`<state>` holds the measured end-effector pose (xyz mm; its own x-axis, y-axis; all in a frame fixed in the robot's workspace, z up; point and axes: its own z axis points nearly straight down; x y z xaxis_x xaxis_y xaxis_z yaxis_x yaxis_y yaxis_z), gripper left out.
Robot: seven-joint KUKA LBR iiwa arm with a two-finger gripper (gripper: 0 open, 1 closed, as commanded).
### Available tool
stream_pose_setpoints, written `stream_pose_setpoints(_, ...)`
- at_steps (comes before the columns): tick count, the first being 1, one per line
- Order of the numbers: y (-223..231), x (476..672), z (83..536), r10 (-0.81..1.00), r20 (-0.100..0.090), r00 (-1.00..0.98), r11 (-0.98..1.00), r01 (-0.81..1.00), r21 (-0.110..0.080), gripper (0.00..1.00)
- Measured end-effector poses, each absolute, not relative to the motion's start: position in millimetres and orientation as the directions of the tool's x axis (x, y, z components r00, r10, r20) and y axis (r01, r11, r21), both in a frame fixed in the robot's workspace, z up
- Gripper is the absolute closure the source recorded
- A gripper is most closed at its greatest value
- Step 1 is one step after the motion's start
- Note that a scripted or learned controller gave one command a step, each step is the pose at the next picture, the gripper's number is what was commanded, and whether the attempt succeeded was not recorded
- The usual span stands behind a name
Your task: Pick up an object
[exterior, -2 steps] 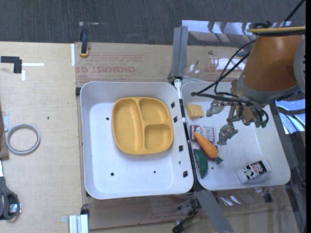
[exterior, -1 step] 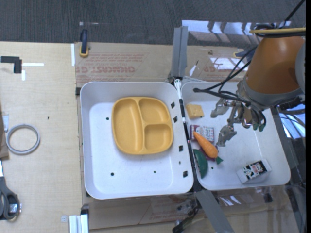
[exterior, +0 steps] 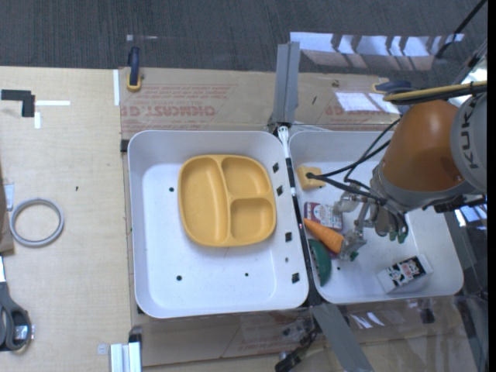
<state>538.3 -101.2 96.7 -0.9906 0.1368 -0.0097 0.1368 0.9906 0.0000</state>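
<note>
An overhead, slanted look at a bench with two shallow white bins side by side. At the far left, on the bare wood, lies a roll of tape (exterior: 36, 222), with scissors (exterior: 13, 325) near the lower edge. The left bin (exterior: 155, 285) holds a yellow divided plate (exterior: 227, 200) with three compartments, lying flat near the bin's middle.

The right bin (exterior: 434, 285) holds several small things along its left side: a yellow block (exterior: 311, 177) near the top, a small printed packet (exterior: 322, 212) below it, then a toy carrot (exterior: 325, 235) lying at a slant with its green top (exterior: 320, 259) pointing toward the lower edge. A small black-and-white box (exterior: 404, 270) lies apart toward the lower right.

The grey arm with its orange band (exterior: 422, 149) reaches in from the right, above the right bin. Its gripper (exterior: 356, 245) hangs just beside the carrot's right end, very near or touching it. How wide the gripper stands cannot be told, and nothing can be made out in its grasp.
</note>
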Motion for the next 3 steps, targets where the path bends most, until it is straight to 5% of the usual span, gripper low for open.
stream_pose_setpoints(1,-99,555.8,97,0.505,-0.009,-0.863,0.863,0.505,0.005,0.0)
stream_pose_setpoints(2,-100,557.7,107,0.504,-0.015,-0.864,0.864,0.504,0.006,1.0)
stream_pose_setpoints(3,-52,614.5,192,0.642,-0.002,-0.766,0.766,0.642,0.0,1.0)
